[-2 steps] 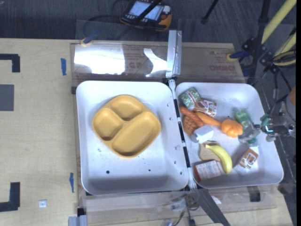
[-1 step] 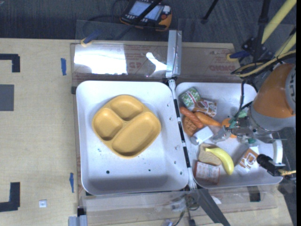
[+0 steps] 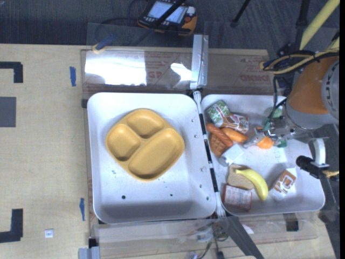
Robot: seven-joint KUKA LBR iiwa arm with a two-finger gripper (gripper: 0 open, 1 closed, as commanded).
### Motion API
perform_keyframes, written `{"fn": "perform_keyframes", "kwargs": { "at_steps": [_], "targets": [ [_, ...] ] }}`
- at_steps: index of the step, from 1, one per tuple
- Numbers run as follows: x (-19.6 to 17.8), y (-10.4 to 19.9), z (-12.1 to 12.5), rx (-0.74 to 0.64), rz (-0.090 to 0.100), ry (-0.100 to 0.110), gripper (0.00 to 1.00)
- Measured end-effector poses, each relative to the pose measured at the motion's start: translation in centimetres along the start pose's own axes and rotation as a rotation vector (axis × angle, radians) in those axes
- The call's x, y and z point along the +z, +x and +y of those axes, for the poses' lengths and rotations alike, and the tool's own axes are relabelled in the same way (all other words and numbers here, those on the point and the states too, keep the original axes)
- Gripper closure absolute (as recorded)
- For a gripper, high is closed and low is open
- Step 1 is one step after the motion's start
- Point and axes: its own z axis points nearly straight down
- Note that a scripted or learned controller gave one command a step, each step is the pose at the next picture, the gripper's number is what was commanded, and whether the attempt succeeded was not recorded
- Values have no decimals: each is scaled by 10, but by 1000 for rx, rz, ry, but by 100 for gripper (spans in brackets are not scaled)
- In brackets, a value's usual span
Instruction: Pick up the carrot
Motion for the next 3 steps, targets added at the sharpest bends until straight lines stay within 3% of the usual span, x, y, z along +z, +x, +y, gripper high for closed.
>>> {"fn": "perform_keyframes", "kwargs": {
  "at_steps": [1,2,3],
  "targets": [
    [0,-4,21,-93,-6,-4,0],
    [-12,-4,23,-95,-10,-11,100],
    [-22,-3,24,-97,-13,-16,100]
  ]
}}
